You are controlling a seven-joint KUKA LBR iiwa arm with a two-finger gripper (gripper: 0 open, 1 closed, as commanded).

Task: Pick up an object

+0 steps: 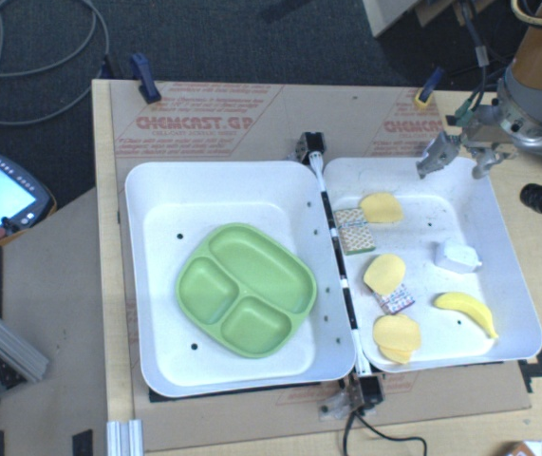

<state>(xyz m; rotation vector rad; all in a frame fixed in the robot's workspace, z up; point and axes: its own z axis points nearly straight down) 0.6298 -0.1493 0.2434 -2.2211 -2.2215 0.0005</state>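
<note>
The right bin [498, 255] holds several small items: a banana [467, 311], a white block [457, 256], three yellow chip-like pieces [381, 207] [384, 273] [396, 336], a checkered packet [354, 231] and a small patterned packet [397, 300]. My gripper [460, 158] hangs over the far right edge of that bin with its two fingers spread apart and nothing between them. It is well above and behind the white block.
The left bin [157, 207] carries a green divided plate [245, 289]. A black divider rail [332, 245] runs between the bins. Blue clamps [143, 77] [428, 86] sit on the bench's far edge. Cables and a screen device [0, 198] lie to the left.
</note>
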